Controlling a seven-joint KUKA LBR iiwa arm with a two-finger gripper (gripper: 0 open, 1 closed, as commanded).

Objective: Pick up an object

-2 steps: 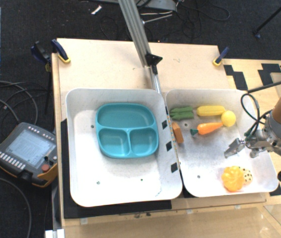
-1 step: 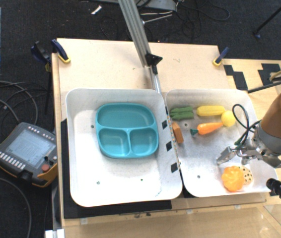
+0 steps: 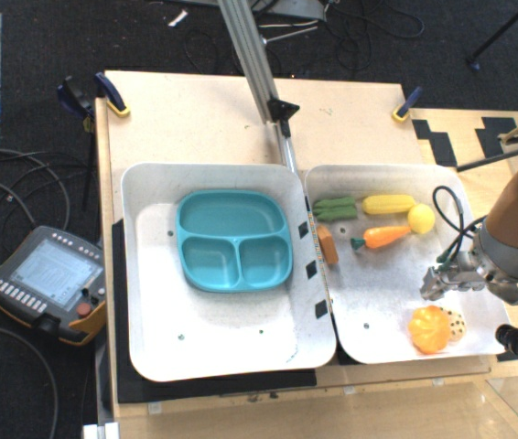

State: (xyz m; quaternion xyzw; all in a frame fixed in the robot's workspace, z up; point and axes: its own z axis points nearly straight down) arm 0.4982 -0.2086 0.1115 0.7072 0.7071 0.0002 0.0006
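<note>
The right bin [image 3: 369, 337] holds several toy foods. A green bean-like piece [image 3: 334, 208] lies at its back left, a yellow corn-like piece [image 3: 387, 205] beside it, a yellow lemon [image 3: 421, 218] further right. An orange carrot [image 3: 385, 237] lies below them, and a small orange-brown piece [image 3: 327, 244] rests by the left wall. An orange pepper-like toy [image 3: 431, 328] sits near the front right. My gripper [image 3: 444, 282] hovers low over the bin's right side, just above that orange toy and right of the carrot. Nothing shows between its fingers.
The left bin [image 3: 149, 337] bears a teal divided plate [image 3: 235, 240]. A metal pole [image 3: 252, 53] slants from the back down to the bins' divider. Clamps sit at the bench's back corners. A teach pendant [image 3: 48, 282] lies on the floor at left.
</note>
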